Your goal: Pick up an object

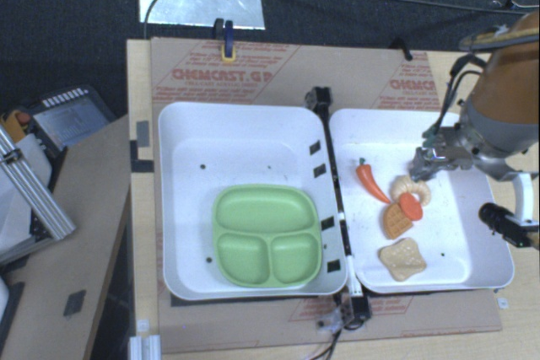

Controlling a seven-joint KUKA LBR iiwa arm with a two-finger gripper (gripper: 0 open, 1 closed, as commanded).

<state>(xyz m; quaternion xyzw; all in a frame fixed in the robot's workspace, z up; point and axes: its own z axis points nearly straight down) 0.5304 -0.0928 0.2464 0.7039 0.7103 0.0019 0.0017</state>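
The right bin holds several toy foods. An orange-red carrot lies near the bin's left side. To its right are a pale ring-shaped piece, a small red piece and an orange waffle-like piece, all bunched together. A tan toast-shaped piece lies closer to the front edge. My gripper reaches in from the right and hangs just above and behind the pale ring. Nothing shows in its grasp.
The left bin holds a green divided plate. A black divider with clips runs between the bins. The arm's grey and orange body covers the right bin's far right corner. A black part sticks out over its right rim.
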